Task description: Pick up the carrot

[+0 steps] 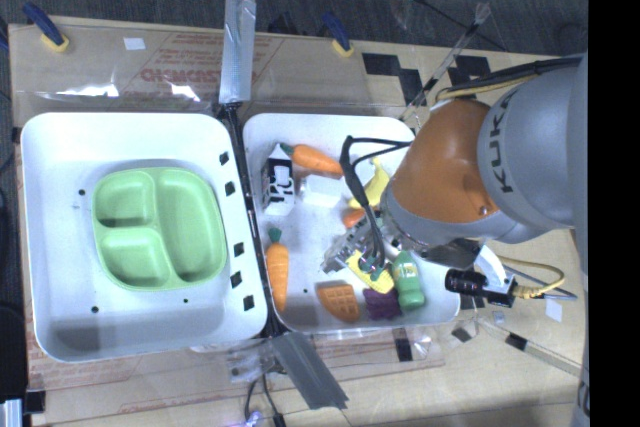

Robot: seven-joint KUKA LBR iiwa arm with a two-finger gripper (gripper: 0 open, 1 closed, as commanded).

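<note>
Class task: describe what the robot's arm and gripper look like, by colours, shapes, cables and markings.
The arm is rounded and grey, with black KUKA lettering and a bulging orange band above the wrist. Black cables loop beside it. The gripper is a small metallic assembly.

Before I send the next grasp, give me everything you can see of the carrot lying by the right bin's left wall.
The carrot is a smooth, plastic-looking orange toy with a small green leafy top. It lies flat on the floor of the right bin, lengthwise along the left wall, green end toward the far side, tip toward the near edge. It sits close against that wall. The waffle piece lies just beside its tip; whether they touch is unclear. The gripper is apart from it.
</note>
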